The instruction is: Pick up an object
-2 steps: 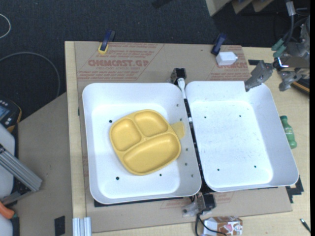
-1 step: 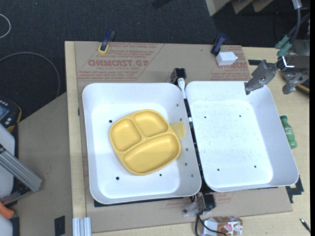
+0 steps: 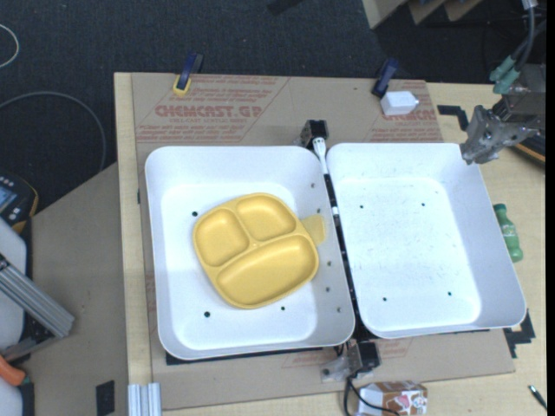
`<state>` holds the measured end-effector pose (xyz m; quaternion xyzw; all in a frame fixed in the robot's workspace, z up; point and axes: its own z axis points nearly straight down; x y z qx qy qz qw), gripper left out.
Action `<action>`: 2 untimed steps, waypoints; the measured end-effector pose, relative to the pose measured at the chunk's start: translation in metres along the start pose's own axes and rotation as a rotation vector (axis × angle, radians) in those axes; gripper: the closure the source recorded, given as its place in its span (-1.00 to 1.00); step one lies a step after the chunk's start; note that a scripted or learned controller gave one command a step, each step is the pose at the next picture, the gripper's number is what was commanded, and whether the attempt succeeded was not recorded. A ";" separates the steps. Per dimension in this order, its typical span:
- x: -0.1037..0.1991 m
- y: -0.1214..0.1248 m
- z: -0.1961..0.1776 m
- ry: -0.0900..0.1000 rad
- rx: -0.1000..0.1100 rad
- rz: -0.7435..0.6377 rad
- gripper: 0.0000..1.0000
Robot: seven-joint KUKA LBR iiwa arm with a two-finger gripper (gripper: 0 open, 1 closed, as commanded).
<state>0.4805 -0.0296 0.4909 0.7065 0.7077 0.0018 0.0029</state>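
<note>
Still at the approach stage: nothing picked up yet.
From my console I see the gripper [image 3: 479, 152] at the right bin's [image 3: 486, 306] far right corner, just outside its rim, touching nothing I can make out; whether it is spread or clenched I cannot tell at this size. My likely target, the yellow divided plate [image 3: 254, 250], lies flat in the middle of the left bin [image 3: 169, 302], well apart. Next I judge the arm must cross both bins and descend onto the plate's rim.

A robotics lab: taped cardboard bench [image 3: 260, 102], clamps [image 3: 186, 74], loose cables [image 3: 52, 102], dark carpet.
</note>
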 end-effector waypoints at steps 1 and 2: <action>0.011 -0.003 0.108 0.002 0.018 0.002 1.00; 0.099 0.000 0.122 0.003 0.011 -0.007 1.00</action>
